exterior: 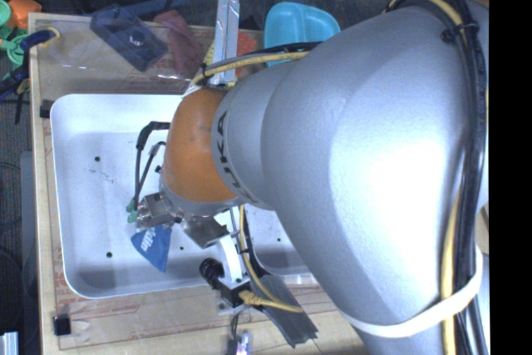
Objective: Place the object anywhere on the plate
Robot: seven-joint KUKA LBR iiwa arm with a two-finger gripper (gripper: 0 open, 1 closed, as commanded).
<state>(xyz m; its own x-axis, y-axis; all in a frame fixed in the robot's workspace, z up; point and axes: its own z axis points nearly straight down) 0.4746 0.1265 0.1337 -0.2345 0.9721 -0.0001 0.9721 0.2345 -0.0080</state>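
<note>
A small blue wedge-shaped object with white print (153, 246) lies or hangs low in the left white bin (79, 179), near its front wall. My gripper (156, 214) is directly above it, at the end of the orange-banded wrist (195, 150), and touches or nearly touches the object's top. A light-blue plate-like dish (299, 23) shows at the back, partly hidden behind the arm. The grey arm covers the right bin almost wholly.
Behind the left bin lie a dark blue cloth (129, 33), a reddish item (176, 31) and an upright metal strip (226, 37). Green and orange toys (15, 33) sit at the far left. Black and yellow cables (249, 287) hang by the bin's front edge.
</note>
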